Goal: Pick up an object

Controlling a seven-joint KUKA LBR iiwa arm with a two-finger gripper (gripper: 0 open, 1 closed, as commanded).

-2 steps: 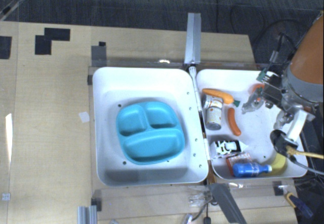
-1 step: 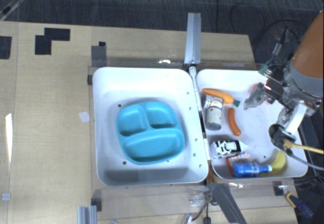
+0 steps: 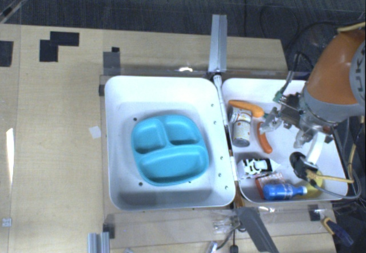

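Tool (image 3: 273, 121) seen over right bin (image 3: 286, 151), just beside orange stick (image 3: 265, 142); whether apart or together cannot be told. Blue tray (image 3: 170, 147) seen in left bin (image 3: 123, 109).

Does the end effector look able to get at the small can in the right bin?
Probably yes: the can lies uncovered from above, and the end effector hovers near it. Only an orange stick lies close beside.

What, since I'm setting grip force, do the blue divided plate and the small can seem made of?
Blue divided plate: likely moulded plastic, semi-matte; one even colour, rounded compartments, soft highlights. Small can: probably metal under a pale label, going by its greyish end, though it is too small to be sure.
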